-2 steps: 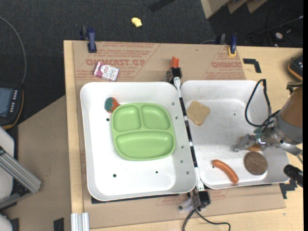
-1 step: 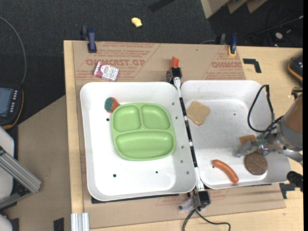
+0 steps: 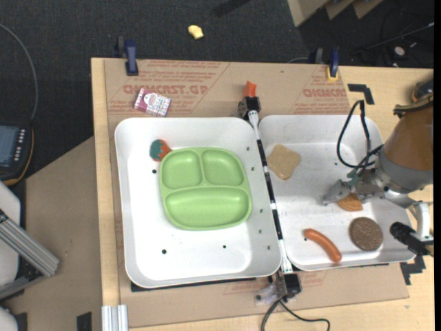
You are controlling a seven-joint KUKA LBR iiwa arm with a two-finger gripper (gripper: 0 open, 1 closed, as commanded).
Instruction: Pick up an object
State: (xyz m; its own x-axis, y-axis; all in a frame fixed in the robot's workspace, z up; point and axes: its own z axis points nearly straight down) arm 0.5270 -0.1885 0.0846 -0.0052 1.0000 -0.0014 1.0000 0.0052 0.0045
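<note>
At the near edge of the surface [image 3: 110, 185], a black clamp with a cable [image 3: 286, 286] sits where the two white bins meet. The left bin [image 3: 138, 254] carries a green divided plate [image 3: 204, 187] with three compartments, lying flat near the bin's middle. Just beyond the plate's far left corner sits a small round toy, red and teal [image 3: 159, 149], touching or almost touching the plate's rim.

The right bin [image 3: 303, 136] holds four food-like pieces. A sausage [image 3: 324, 244] lies at a slant near the bin's near edge. To its right is a dark brown round patty [image 3: 366, 233]. A tan slice like bread [image 3: 283, 161] rests at the far left part of this bin, close to the divider. A small orange-brown piece [image 3: 351, 202] lies between the bread and the patty, toward the right.

The arm comes in from the right, and its end effector [image 3: 344, 193] is low in the right bin, right at the orange-brown piece and seeming to touch it. Whether its tips are apart or together, I cannot tell, nor whether the piece is gripped. A black cable [image 3: 348, 133] loops up from the wrist.

On the far left of the surface lies a small pink and white packet [image 3: 151, 102]. Blue clamps [image 3: 129, 55] hold the far edge. A yellow scrap [image 3: 196, 31] lies on the dark floor beyond.
</note>
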